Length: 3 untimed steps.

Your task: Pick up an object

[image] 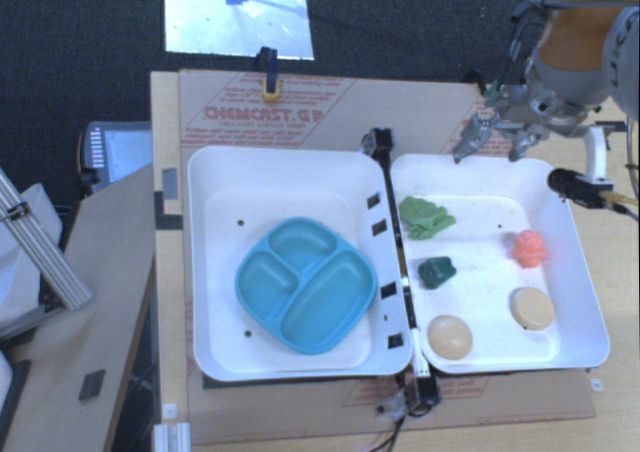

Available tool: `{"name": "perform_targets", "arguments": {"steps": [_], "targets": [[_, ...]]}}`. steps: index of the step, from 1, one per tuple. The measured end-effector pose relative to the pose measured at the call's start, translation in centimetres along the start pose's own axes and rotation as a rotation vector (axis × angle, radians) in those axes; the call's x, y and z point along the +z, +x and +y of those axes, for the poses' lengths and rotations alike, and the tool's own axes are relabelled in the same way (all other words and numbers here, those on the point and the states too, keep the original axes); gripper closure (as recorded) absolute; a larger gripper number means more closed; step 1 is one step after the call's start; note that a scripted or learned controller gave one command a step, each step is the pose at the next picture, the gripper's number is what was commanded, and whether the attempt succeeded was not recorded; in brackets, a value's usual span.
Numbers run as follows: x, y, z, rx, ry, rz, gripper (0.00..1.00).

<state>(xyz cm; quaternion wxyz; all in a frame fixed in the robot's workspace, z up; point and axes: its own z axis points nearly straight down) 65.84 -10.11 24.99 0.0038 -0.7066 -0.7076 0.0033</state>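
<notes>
The right bin point(570, 240) holds several small items: a light green leafy piece point(425, 217), a dark green lump point(436, 271), a pink-orange lump point(529, 248), and two tan round pieces point(449, 336) point(532, 308). My gripper point(495, 140) hangs above the back rim of the right bin, open, its two fingers spread apart with nothing between them. It sits behind and to the right of the light green piece, apart from every item.
The left bin point(220, 190) holds a blue sectioned plate point(305, 283). A black divider point(392, 240) runs between the bins. A black part point(575, 186) juts over the right bin's right rim. Cardboard point(300, 110) lies behind the bins.
</notes>
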Motion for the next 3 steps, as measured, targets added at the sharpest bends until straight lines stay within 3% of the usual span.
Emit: {"name": "perform_targets", "arguments": {"steps": [1, 3], "targets": [[-0.7, 0.0, 0.2, -0.002, -0.011, -0.001, 0.0], [10.3, 0.3, 1.1, -0.004, -0.008, -0.001, 0.0]]}}
